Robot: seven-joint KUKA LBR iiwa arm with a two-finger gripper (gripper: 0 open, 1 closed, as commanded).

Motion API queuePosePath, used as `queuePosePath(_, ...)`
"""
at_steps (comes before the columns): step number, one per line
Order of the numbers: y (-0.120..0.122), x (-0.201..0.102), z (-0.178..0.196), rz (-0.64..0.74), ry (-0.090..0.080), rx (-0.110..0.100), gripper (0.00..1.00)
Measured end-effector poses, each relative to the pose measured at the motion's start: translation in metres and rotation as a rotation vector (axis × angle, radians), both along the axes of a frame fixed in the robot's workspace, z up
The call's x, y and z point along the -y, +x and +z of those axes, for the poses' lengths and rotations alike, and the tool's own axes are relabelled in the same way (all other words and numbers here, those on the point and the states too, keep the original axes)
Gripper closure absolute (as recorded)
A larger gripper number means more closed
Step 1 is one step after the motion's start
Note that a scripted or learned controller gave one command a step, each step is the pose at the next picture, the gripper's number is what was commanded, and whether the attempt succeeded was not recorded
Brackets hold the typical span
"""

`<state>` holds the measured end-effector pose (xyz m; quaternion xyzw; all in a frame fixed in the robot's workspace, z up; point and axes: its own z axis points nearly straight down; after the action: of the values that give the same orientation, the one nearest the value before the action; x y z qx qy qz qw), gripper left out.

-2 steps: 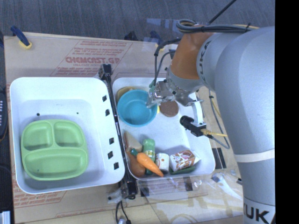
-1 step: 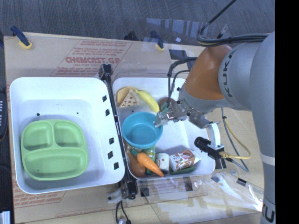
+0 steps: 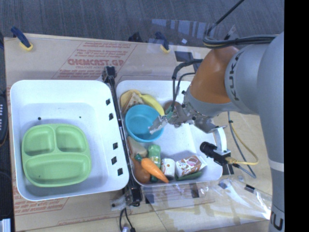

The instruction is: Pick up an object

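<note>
Arm: the grey arm (image 3: 256, 76) came in from the right, its orange band (image 3: 212, 81) over the right bin's upper right part, the wrist bent down and leftward toward the blue bowl.
Pincer: the pincer (image 3: 159, 124) hung at the bowl's right rim, its metal tip over the rim's edge; whether it was apart or together could not be told, and nothing could be seen gripped in it.
Blue bowl: the blue bowl (image 3: 141, 122) sat in the upper left of the right bin (image 3: 193, 144), open side up.
Bananas: yellow bananas (image 3: 145, 100) lay just behind the bowl, partly covered by it.
Front row: along the bin's near wall lay an orange carrot (image 3: 152, 168), a green bottle (image 3: 154, 154), a small white can (image 3: 168, 167) and a small printed carton (image 3: 188, 166), all close together; a brown thing to the carrot's left was too tucked in to name.
Left bin: the left bin (image 3: 63, 95) held a green divided tray (image 3: 56, 154) in its near left part.
Bench: the bench (image 3: 87, 57) was covered with printed cardboard.
Hidden: the wrist and orange band covered the right bin's far right corner; the arm's upper part was cut off at the frame's right side; a black part (image 3: 212, 151) with cables on the arm's underside overlapped the bin's right wall.
</note>
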<state>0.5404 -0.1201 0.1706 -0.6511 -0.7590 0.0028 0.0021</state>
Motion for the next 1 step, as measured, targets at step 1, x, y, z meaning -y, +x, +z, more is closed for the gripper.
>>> queuePosePath(1,0.0619,-0.0042,-0.0797,-0.121,0.000,0.000,0.00)
